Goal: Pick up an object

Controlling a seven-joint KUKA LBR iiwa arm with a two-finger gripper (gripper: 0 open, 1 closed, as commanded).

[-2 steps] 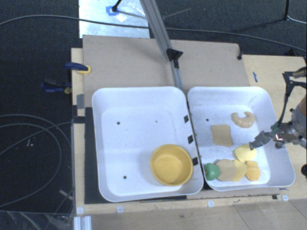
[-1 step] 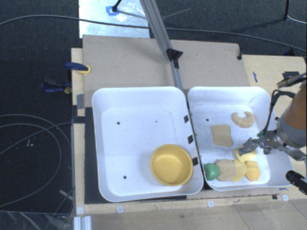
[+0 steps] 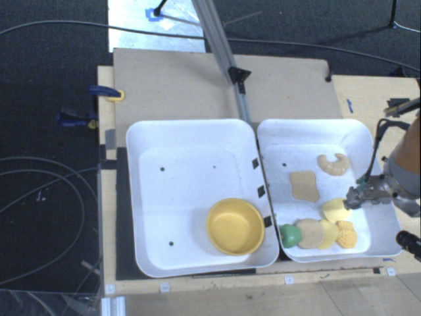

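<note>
Corn [image 3: 346, 234]: we see it at the near edge of the right bin [image 3: 368, 137], just below the hand and a little left; knobbly, it looks light and stiff, and we judge a pinch across its short side would hold.
Yellow piece [image 3: 335, 210]: it lies right at the hand, touching or nearly so; pale, wedge-like, probably light plastic and a bit slippery, so we would take it across its narrow width.
Round tan piece [image 3: 308, 232]: left of the corn and touching a yellow slice; smooth and domed, likely to slide out of a shallow pinch.
Green piece [image 3: 289, 234]: farther left, against the bin's near-left wall; small, hard to reach there.
Hand [image 3: 353, 197]: low over the right bin, at the yellow piece; we cannot tell whether it is wide or narrow, and we see nothing held in it.
Tan square [image 3: 304, 185]: left of the hand; flat, hard to get under.
Croissant [image 3: 334, 164]: beyond the hand, slightly left, lying apart; its curved body offers a clear grip across the middle.
Bowl [image 3: 235, 226]: well left of the hand, in the left bin [image 3: 151, 137].
</note>
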